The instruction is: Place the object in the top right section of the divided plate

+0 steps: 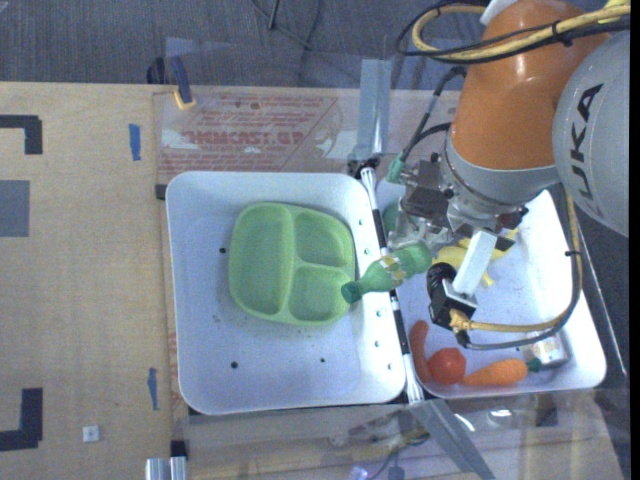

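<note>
From the overhead camera, the grey arm with its orange band fills the upper right of the frame, and the white letters "UKA" read sideways on its grey casing at the right edge. A clear sheet at the top centre, behind the bins, carries faint red printing too blurred to read. The two-finger gripper hangs at the frame's centre right, over the divider between the two shallow white bins, and its fingers are closed around the fat end of a small green plastic bottle. The bottle lies tilted, its narrow neck pointing down-left and reaching just past the right rim of the light green divided plastic plate, which sits in the left white bin. In the right white bin, at the lower right, lie a red tomato-like toy, an orange carrot-shaped toy and a partly hidden yellow piece.
</note>
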